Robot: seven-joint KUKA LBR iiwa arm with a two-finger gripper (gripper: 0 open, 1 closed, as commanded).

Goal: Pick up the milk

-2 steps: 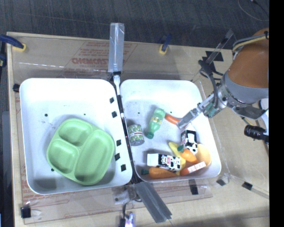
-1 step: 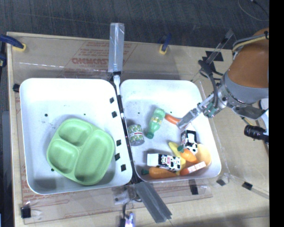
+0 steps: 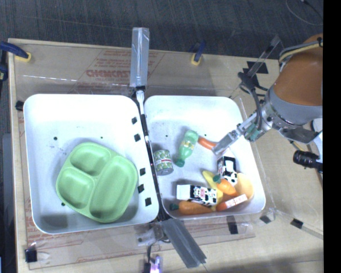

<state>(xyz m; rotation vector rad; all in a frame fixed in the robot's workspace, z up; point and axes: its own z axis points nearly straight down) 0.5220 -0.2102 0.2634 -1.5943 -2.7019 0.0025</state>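
I am on the approach: my hand point(image 3: 221, 145) hovers in the right bin point(image 3: 159, 110); whether it is released or clenched I cannot tell. The milk point(image 3: 197, 194) lies below and left; I must descend there next.

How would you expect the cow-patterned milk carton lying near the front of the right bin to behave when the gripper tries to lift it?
The milk carton looks boxy and lies flat, so it probably won't roll. It appears small and likely light and fairly stiff. It is wedged against the carrot and banana, so neighbours may shift when the gripper grasps it.
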